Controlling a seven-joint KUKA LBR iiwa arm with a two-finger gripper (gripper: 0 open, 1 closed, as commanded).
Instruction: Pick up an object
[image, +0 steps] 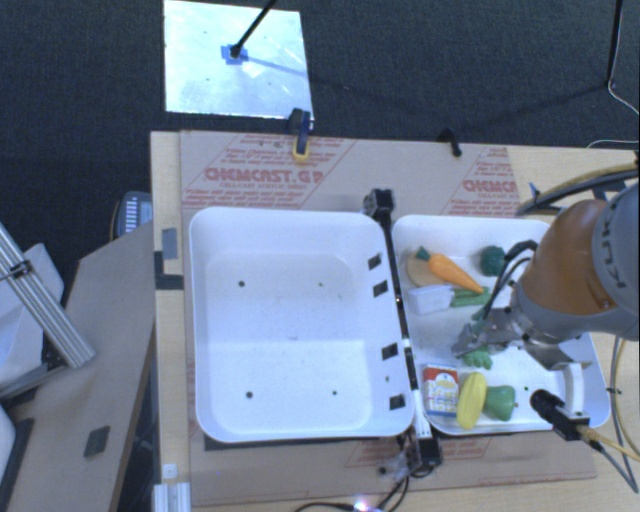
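My gripper (480, 340) hangs low in the middle of the right bin (598, 398), at the end of the grey arm with its orange band (570, 262). A small green object (479, 359) lies right at its tip, partly covered by it. An orange carrot (452, 269) with a green top lies at the back of this bin, beside a dark green piece (492, 260). A white block (430, 298) sits left of the gripper. Along the front lie a red and white box (440, 389), a yellow piece (471, 398) and a green piece (500, 402).
The left bin (215, 300) adjoins the right one along a rim with black clips (390, 350). A black cable end (552, 412) hangs by the right bin's front corner. Cardboard (330, 170) lies under both bins, and a metal plate (235, 60) is behind.
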